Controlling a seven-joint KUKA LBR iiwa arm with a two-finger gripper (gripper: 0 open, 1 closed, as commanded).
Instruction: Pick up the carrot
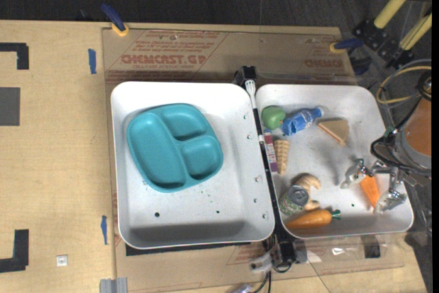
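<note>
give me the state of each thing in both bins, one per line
teal divided plate: flat in the left bin, compartments bare
carrot: lying on its side at the right bin's near edge, not held
orange piece: between the claw fingers
blue bottle: on its side
green ball: resting beside the bottle
tan wedge: lying flat

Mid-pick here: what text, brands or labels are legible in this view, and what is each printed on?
"CHEMCAST GP", red print on the brown protective sheet behind the bins, left part; last letters uncertain.
The same red print repeats at the sheet's right end, cut off and blurred.
Smaller red lines above it: too small to read.
Can and blue bottle labels: unreadable.
</note>
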